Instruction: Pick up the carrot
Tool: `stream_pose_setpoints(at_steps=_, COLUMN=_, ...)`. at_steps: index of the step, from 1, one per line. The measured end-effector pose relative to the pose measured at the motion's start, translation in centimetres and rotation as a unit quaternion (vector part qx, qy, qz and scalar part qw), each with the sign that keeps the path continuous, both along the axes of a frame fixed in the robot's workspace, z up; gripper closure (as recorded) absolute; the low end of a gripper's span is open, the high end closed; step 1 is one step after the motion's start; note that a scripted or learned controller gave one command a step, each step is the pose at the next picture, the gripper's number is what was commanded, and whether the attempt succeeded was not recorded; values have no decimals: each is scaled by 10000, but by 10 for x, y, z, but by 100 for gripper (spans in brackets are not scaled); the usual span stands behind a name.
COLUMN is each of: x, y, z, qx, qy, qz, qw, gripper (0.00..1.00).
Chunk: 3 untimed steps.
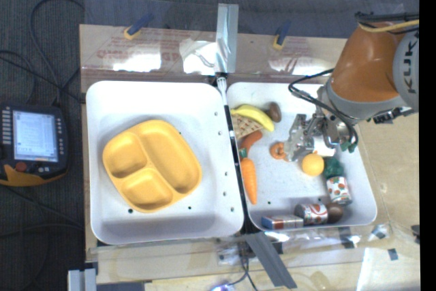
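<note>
Zero progress showing | carrot lying ungrasped by the right bin's left wall | gripper hovering nearby, well right of it | finger spread: cannot tell | remaining: approaching, grasping, lifting

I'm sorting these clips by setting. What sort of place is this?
Probably a robot lab or test bench, not a kitchen. Two white bins sit side by side on a bench, a grey and orange arm reaches over toy food such as a carrot and banana, and a control tablet lies on the carpet.

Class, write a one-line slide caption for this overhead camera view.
Gripper hovers in the right bin near an orange, away from the carrot by the divider; yellow tray sits in the left bin.
</note>
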<state>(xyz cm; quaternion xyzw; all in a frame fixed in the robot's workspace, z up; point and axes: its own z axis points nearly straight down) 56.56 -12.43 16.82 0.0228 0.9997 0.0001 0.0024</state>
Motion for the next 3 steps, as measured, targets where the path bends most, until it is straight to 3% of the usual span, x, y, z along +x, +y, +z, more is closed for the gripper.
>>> stream_pose_setpoints(at_steps=1, x=77, y=47, z=125, qx=2, qy=-31, qz=-691, qw=9976, gripper=100)
stream_pose_setpoints(at_steps=2, x=44, y=-29, z=195, qx=-20, qy=-33, qz=-659, qw=9978, gripper=100)
stream_pose_setpoints(at_steps=3, x=-5, y=-101, z=210, qx=-20, qy=-1, qz=404, qw=9992, gripper=100)
